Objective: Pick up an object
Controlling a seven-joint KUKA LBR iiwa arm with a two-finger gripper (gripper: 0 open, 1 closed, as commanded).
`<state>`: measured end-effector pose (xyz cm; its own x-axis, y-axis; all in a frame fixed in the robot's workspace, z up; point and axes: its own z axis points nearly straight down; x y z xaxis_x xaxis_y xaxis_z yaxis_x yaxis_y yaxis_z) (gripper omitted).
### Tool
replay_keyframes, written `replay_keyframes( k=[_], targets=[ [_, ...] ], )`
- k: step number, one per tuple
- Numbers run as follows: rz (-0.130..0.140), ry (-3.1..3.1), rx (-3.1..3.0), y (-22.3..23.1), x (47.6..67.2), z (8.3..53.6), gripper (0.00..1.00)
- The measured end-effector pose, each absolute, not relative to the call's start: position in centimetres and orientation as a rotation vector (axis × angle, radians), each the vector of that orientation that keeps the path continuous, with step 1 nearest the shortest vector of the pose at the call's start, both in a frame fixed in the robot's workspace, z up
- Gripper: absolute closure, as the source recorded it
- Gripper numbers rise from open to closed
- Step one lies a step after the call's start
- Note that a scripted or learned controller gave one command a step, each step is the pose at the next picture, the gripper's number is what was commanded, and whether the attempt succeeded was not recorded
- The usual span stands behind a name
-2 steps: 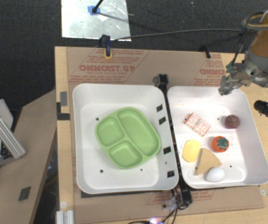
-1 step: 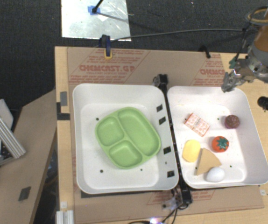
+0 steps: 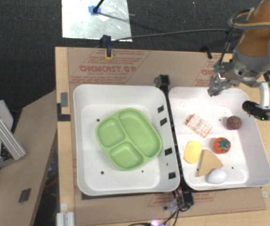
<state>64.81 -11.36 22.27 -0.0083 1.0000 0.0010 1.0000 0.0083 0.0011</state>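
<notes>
Grey arm's end effector [image 3: 216, 86] hovering above right white bin [image 3: 255, 147] rear edge, finger state indiscernible. Lying inside that bin: pink patterned packet [image 3: 198, 125], maroon ball [image 3: 234, 122], red tomato toy [image 3: 222, 145], yellow lemon-shaped piece [image 3: 193, 151].

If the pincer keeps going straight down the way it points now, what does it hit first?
Most likely bare floor of the right bin near its back rim. The pincer points down there, apart from the pink patterned block. Depth is hard to judge from this slant.
</notes>
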Motion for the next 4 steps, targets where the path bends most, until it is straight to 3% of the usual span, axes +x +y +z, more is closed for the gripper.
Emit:
replay_keyframes(
  k=[3, 4],
  targets=[
    [0.003, 2.234, 2.212, 3.2, 57.2, 22.3, 1.00],
    [0.004, 2.233, 2.210, 8.8, 56.1, 23.4, 1.00]
  ],
)
